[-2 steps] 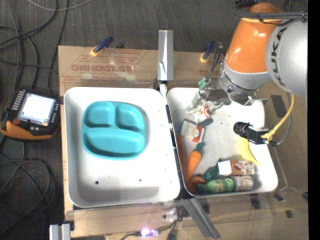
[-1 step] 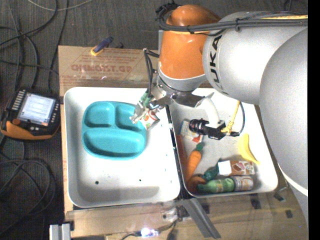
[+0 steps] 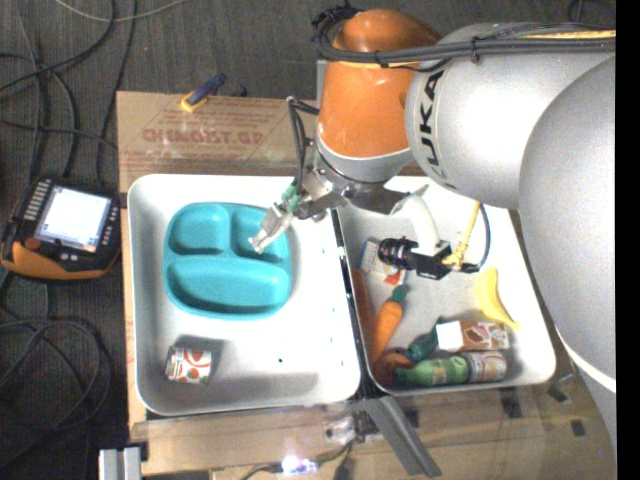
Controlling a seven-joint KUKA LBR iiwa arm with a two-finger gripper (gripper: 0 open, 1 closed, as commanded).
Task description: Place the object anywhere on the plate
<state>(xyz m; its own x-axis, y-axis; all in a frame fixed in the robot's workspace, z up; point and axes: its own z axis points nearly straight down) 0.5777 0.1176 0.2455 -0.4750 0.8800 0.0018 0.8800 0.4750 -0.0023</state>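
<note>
Nearest you, on the near side of the plate (image 3: 215, 278), a small can (image 3: 190, 363) lies on its side on the floor of the left bin (image 3: 250, 393), apart from the plate's rim. To my eye it is the likeliest object for this task, and it is not yet on the plate. To the right of the plate, across the bin wall, the right bin (image 3: 535, 363) holds a carrot (image 3: 388, 320), a green bottle (image 3: 440, 370) and a banana (image 3: 492, 298), all well away from the plate.

The plate itself is teal and divided, and you can see nothing resting in its compartments. The gripper (image 3: 270, 233) hangs over the plate's far right compartment, pointing down at a slant. You cannot tell from this angle whether it is open or closed, and no object can be made out in it; a small green patch just above it may be part of the tool.

So take this as one of two steps: either a release over the plate, or an empty pass. If something small is held, the next move calls only for a short descent and letting go over that compartment. If not, the arm (image 3: 500, 118) needs to travel to the near side of the plate, come down over the can and take it across its round body, which may roll.

Beyond the plate lies a cardboard sheet (image 3: 200, 143)
</note>
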